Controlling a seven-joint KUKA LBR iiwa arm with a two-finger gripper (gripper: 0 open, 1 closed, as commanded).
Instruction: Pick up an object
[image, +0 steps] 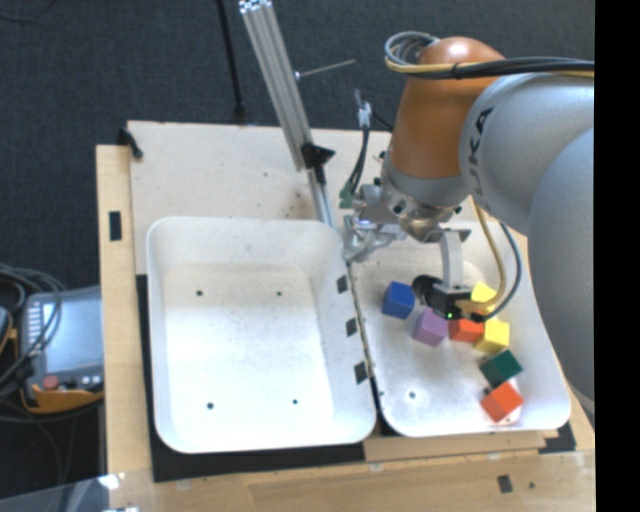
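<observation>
The right bin (420, 410) holds several small blocks. A blue cube (398, 300) lies near its middle, with a purple cube (431, 327) just right of it. Farther right a yellow block (483, 294), a red-orange block (466, 331) and another yellow block (493, 335) are bunched together. A green block (500, 367) and an orange block (502, 402) lie toward the bin's front right. My gripper (360, 238) hangs over the right bin's far-left corner, up and to the left of the blue cube. I see no block in it.
The left bin (170, 300) stands beside the right one, and their shared rim (358, 340) runs between them. A slanted metal rail (285, 100) rises behind the bins, close to the gripper. The big grey arm (540, 130) covers the right bin's far right.
</observation>
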